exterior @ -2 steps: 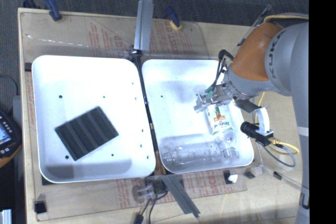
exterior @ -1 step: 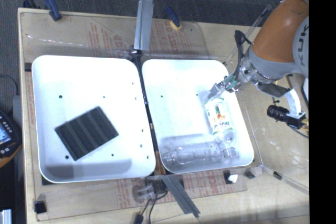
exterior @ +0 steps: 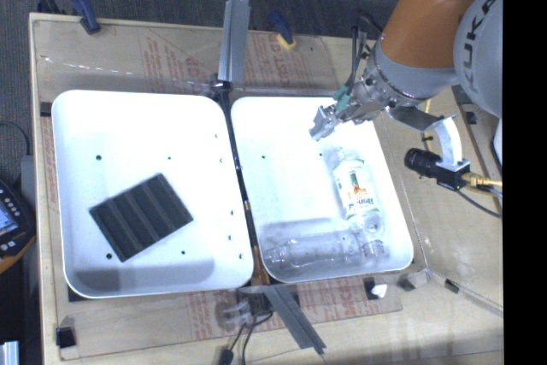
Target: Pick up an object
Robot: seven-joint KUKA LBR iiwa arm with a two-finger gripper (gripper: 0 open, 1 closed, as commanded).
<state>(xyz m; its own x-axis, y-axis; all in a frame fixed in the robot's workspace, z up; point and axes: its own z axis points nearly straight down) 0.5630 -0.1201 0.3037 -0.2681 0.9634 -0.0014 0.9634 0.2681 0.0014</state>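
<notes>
Two clear bottles (exterior: 355, 188) lie just below the end effector (exterior: 325, 122), which hangs above them, seemingly poised for a pick, grip state unclear.

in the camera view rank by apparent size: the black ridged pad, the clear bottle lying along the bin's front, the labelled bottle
1. black ridged pad, left bin
2. clear bottle along the right bin's front
3. labelled bottle
The two bottles look close in size, so their order is unsure.

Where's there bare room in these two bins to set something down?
Left bin: its whole far half, behind the black ridged pad, is bare. Right bin: the far-left floor, between the centre divider and the labelled bottle, is bare. Its near and right sides are crowded by that bottle and a clear bottle; the hand hovers at the far edge.
</notes>
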